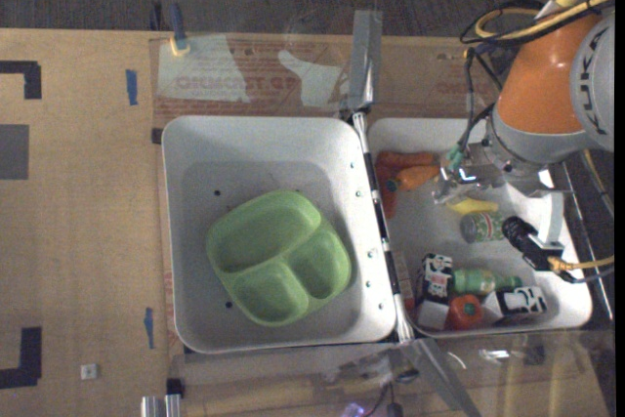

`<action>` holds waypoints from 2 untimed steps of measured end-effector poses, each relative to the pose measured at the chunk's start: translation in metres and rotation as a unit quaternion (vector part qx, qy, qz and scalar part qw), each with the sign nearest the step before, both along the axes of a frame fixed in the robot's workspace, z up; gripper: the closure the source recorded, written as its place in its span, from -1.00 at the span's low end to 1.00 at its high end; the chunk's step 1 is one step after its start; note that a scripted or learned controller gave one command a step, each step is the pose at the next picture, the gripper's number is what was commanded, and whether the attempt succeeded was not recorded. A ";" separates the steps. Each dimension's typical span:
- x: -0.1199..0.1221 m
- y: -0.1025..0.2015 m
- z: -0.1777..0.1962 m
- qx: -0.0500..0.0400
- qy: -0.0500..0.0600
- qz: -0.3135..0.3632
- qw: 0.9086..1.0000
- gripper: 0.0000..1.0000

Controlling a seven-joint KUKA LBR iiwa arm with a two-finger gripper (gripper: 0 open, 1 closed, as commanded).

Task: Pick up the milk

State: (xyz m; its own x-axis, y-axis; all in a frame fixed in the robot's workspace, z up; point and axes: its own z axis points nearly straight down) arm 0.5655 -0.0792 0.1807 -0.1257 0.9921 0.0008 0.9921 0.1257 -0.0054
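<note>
Closest to the lens, a tomato (466,311) rests against the 6 o'clock wall of the right bin (418,231).

**Camera view**

1. Task item: the milk (437,273), a carton with black-and-white cow patches, stands just at 11 o'clock from the tomato, in the bin's 7 o'clock corner. A green bottle (476,281) lies at its 3 o'clock side, apparently touching it.
2. A second cow-patterned box (522,301) sits at 3 o'clock from the tomato.
3. The hand (461,176) hangs at the bin's 12 o'clock end, over a carrot (415,178) and a banana (472,206), well apart from the milk. Whether the hand is apart or together cannot be told from this angle; nothing is seen in it.
4. A green can (481,228) lies between the hand and the milk.

**Hazards (judgement)**

- The two cow-patterned items look alike, so a descent on the wrong one is possible.
- The bottle and tomato crowd the milk. A grasp may catch them too, or tip the carton.
- The bin wall at the milk's 9 o'clock is near and could obstruct the hand.

**Edges and open room**

- Bare bin floor lies at the milk's 12 o'clock, giving the clearest approach.
- The left bin (195,161) holds a green divided plate (278,254) with free floor around it, and the tabletop (78,210) extends toward 9 o'clock.
</note>
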 end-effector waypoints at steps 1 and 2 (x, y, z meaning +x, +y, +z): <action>-0.065 0.013 0.000 0.002 0.001 0.228 0.974 1.00; -0.087 0.035 0.000 0.003 0.001 0.308 0.951 1.00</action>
